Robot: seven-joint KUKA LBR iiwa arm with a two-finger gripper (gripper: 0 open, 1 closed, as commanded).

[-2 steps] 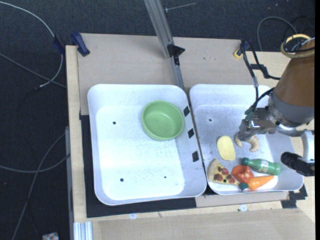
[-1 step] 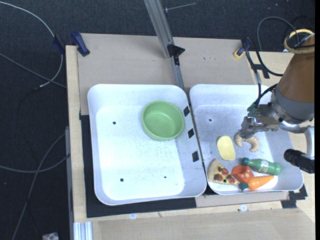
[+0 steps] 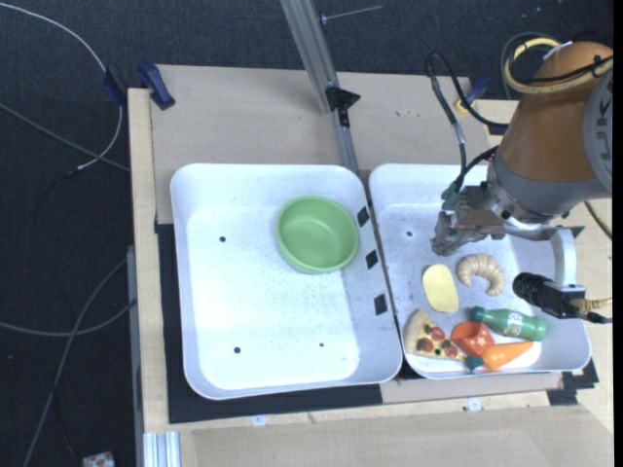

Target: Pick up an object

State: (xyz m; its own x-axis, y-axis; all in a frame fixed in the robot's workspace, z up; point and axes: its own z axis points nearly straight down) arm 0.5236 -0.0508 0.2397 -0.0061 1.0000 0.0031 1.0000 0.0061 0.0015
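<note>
Pizza slice [image 3: 428, 337] by carrot [image 3: 504, 354]; gripper [image 3: 450, 241], grip state unclear, above croissant [image 3: 482, 271]

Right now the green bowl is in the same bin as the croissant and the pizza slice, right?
Not quite. The camera view shows the green bowl alone in the left bin. The croissant and the pizza slice lie in the right bin, beside the other toy food.

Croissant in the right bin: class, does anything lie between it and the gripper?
Nothing visible does. The gripper hangs just above-left of the croissant, bare bin floor between them; the yellow piece lies below that path.
</note>
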